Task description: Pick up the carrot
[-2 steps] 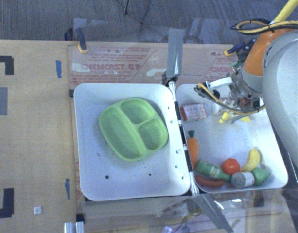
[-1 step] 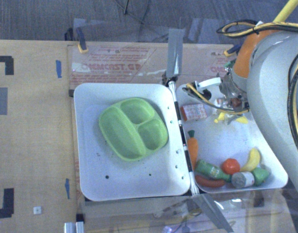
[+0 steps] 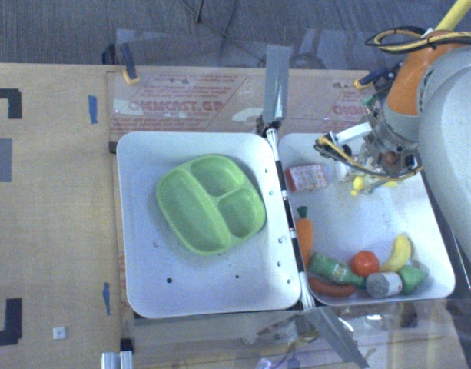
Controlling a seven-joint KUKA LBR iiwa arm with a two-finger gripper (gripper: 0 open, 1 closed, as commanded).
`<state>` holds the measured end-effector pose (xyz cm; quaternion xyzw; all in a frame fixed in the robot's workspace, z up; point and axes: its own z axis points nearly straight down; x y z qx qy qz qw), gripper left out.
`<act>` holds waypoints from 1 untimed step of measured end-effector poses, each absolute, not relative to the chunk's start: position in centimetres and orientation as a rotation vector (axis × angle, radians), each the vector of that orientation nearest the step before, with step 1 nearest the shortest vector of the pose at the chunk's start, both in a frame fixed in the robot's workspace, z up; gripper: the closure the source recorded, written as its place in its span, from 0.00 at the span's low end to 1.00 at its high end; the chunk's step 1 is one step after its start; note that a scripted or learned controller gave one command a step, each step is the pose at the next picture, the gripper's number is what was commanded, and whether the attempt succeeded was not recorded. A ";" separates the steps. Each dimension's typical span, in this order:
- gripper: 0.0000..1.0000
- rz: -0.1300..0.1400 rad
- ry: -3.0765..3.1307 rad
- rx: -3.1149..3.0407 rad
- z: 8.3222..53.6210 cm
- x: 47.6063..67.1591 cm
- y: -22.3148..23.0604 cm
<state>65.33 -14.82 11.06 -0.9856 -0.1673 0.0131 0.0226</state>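
Over the bench (image 3: 51,206), seen from above, the largest things are two shallow white bins lying side by side; the divider between them serves as the landmark. Left of the divider, the left bin (image 3: 143,283) holds a green compartment plate (image 3: 210,203) with three sections, sitting near the bin's centre and well apart from the divider.

Right of the divider, the right bin (image 3: 373,214) is partly covered at its far right by the grey arm (image 3: 450,121), whose orange band (image 3: 412,83) stands above the wrist. The gripper (image 3: 377,167) hangs over the upper part of this bin, well apart from the divider, wrapped in yellow and black cables; whether its fingers are apart or together cannot be told, and nothing can be made out between them.

Just beside the divider, the carrot (image 3: 304,237) lies lengthwise along the right bin's left wall, green top pointing up the view, untouched and well away from the gripper. A red-and-white packet (image 3: 306,177) lies above it, near the divider. Toward the lower edge sit a green bottle-like item (image 3: 331,268), a red chili-like item (image 3: 333,288), a tomato (image 3: 365,262), a banana (image 3: 400,250) and a grey can (image 3: 383,284).
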 end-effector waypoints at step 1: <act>1.00 -0.007 -0.333 -3.142 10.9 64.4 -12.3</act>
